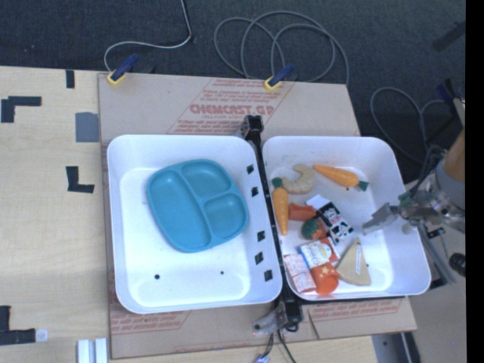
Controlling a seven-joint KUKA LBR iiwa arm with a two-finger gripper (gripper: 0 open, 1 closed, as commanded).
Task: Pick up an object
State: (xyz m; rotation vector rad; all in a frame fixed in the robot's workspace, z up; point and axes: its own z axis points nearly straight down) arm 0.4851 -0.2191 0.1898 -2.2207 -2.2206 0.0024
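The right bin [382, 156] holds a heap of toy food. An orange carrot [337, 175] lies near the bin's back, and a second carrot [280, 207] runs along its left wall. A beige curved piece [302, 178] lies between the two carrots. Toward the front lie a black-and-white item [333, 222], a green piece [312, 230], a red-and-white packet [308, 262], a red-orange round piece [327, 281] and a tan wedge [354, 264]. My gripper [378, 219] hangs over the bin's right part, just right of the black-and-white item, with nothing seen in it.
The left bin [128, 225] holds a blue divided plate [198, 203]. Black clips [254, 127] join the bins along the middle wall. Grey cables [276, 44] loop on the dark floor behind the bench. The arm's wrist [439, 206] overhangs the right bin's right rim.
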